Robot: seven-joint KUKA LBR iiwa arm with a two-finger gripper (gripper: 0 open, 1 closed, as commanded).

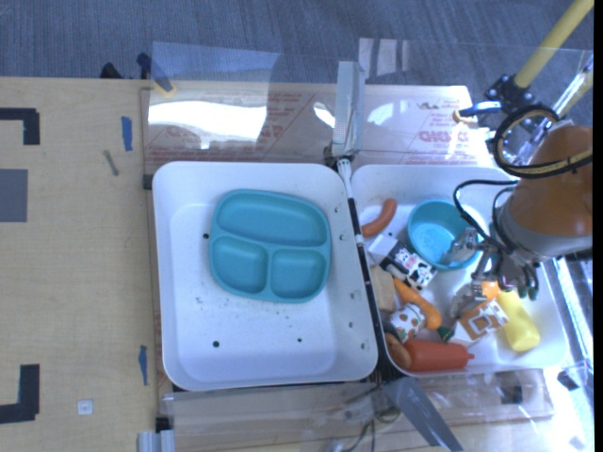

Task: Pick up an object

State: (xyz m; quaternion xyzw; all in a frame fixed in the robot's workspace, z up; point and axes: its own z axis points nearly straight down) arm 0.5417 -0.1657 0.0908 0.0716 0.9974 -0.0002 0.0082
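The gripper (482, 285) hung low in the right bin (556, 347) — its jaws' spread could not be told — just above an orange-and-white toy (480, 320), with the yellow bottle (518, 323), blue bowl (437, 234) and carrot (419, 302) crowding close.

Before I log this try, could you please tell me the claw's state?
Claw: low in the right bin among the toys; state cannot be told.
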